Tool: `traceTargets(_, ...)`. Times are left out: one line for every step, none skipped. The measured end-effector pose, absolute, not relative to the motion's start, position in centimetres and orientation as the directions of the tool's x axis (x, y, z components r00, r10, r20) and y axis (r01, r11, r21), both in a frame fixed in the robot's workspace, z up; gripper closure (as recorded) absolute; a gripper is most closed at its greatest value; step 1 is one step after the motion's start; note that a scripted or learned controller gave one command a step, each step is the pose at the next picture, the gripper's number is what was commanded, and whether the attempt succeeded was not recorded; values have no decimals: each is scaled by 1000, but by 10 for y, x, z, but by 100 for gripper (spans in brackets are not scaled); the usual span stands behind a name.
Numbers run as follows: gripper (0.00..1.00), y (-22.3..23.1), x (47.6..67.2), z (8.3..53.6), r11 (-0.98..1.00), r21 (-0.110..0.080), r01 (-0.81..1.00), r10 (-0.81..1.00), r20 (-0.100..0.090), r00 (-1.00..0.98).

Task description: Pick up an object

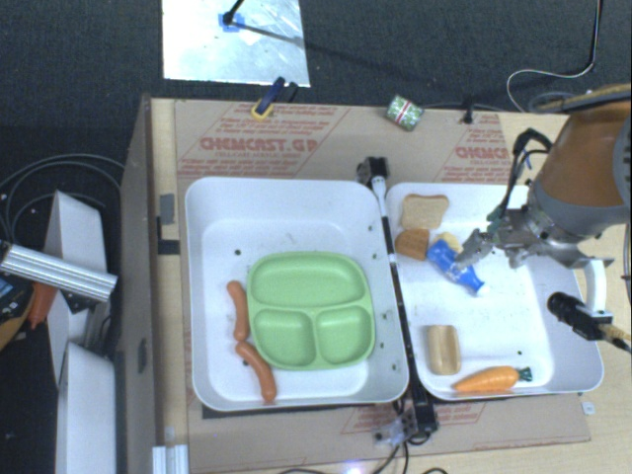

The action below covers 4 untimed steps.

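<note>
The right bin holds a blue toy, a slice of bread, a brown chunk, a small yellow piece, a tan bread roll and an orange carrot. My gripper reaches in from the right, low over the bin, with its tip at the blue toy's upper right end. Whether it touches or grips the toy is hidden by the slant of the view.
The left bin carries a green divided plate and two sausages on the plate's left. A black cylinder juts in over the right bin's right side. A divider rail separates the bins.
</note>
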<state>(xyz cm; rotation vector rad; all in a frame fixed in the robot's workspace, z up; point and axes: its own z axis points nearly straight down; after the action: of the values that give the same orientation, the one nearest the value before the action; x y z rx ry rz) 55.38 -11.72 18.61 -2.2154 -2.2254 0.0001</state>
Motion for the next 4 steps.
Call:
traceTargets(0,-132,567,85,1,3,1000,1000,-1,-1)
traceTargets(0,-131,670,125,5,6,1000,1000,-1,-5)
traceTargets(0,-115,628,118,2,1,1000,1000,0,-2)
traceTargets(0,-135,631,84,1,1,1000,1000,-1,-1)
